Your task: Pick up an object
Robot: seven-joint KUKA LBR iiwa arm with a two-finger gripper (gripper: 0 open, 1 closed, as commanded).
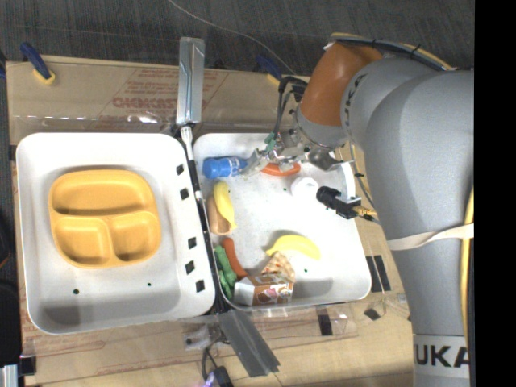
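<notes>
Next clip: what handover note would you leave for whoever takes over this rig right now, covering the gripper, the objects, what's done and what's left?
Gripper: low over the far end of the right bin, between the blue bottle and an orange object. Its grasp state cannot be told from this view.
Right bin also holds a banana, a yellow and tan piece by the left wall and a small printed carton.
Left bin: a yellow divided tray.
Done: the arm has reached the objects.
Left: nothing is visibly lifted, so the pick is not confirmed.
</notes>
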